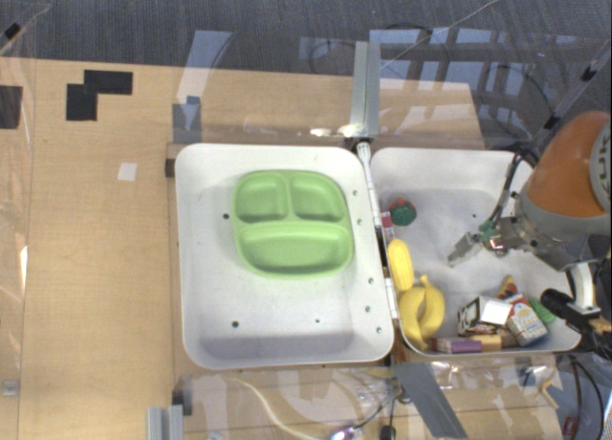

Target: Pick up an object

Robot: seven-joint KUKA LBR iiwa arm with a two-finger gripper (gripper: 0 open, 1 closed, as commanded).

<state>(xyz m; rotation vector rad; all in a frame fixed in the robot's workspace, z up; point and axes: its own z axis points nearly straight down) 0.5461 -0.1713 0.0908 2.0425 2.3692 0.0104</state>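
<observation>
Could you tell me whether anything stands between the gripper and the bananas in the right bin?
Nothing visible does. The gripper hangs over bare white floor of the right bin, and the bananas lie below and to its left, with open floor between.

My matt white plastic bins [206, 333] sit on a pale wood-look worktop [96, 237], one holding a smooth green plastic tray [292, 223], beside glossy yellow bananas [421, 304].

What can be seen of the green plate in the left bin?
The green plate is a light green, plastic-looking tray with rounded corners and three compartments: two small ones at the far side, one wide one nearer. It lies flat, face up, on the floor of the left bin, near its middle. Nothing touches it.
</observation>
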